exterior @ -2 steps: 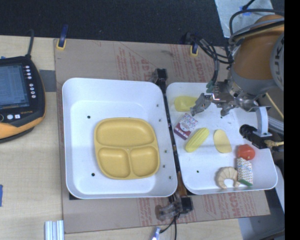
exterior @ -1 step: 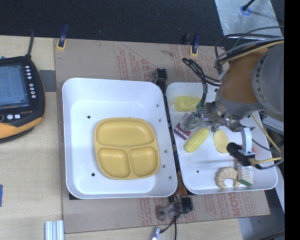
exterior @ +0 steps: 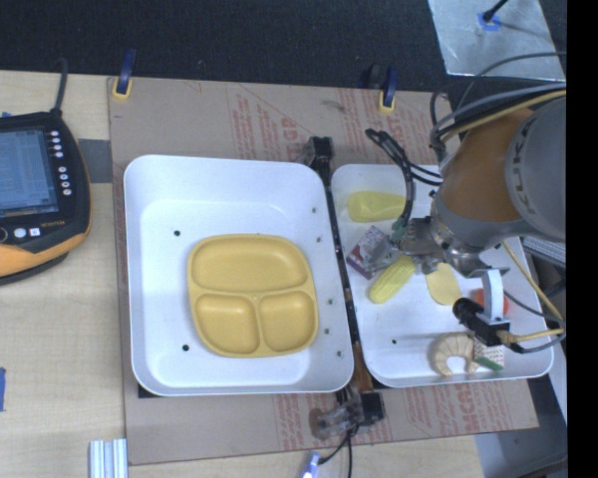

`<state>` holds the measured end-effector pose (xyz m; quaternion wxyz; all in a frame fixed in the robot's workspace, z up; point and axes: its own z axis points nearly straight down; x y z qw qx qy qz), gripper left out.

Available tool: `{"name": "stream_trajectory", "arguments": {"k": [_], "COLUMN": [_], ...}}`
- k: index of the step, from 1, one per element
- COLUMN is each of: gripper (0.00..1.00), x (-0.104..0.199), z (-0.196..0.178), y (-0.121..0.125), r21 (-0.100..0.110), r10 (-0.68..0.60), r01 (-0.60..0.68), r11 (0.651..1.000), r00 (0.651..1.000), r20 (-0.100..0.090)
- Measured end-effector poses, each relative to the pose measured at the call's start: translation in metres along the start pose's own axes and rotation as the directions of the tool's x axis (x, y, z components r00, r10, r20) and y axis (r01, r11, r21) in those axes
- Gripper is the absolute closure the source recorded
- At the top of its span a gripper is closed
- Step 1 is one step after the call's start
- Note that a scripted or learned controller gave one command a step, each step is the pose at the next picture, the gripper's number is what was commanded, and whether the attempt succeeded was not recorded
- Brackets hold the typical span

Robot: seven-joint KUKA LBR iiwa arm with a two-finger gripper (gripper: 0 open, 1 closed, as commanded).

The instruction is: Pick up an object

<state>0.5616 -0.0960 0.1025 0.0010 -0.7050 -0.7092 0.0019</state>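
The right white bin holds several small items. A yellow lemon-like piece lies at its far end. A yellow corn cob rests near the middle, with a pale yellow slice beside it. A purple-grey packet lies by the left wall, and a tan croissant sits at the near end. My gripper hangs low over the middle of this bin, just above the corn cob's upper end and next to the packet. The grey and orange wrist hides part of the bin's right side.
The left white bin carries a yellow divided plate. A tablet-like pendant lies on the bench at far left. Black cables loop over the right bin's far edge. A small red and white object sits by the right wall.
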Motion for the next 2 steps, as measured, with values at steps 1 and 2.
{"name": "stream_trajectory", "arguments": {"k": [1, 2], "gripper": [1.0, 1.0], "x": [-0.001, 0.053], "z": [-0.011, -0.092], "y": [0.0, 0.024], "r21": [0.002, -0.002], "r10": [-0.005, 0.001], "r01": [0.005, -0.001], "r11": [1.0, 1.0], "r00": [1.0, 1.0], "r20": [0.001, -0.002]}}
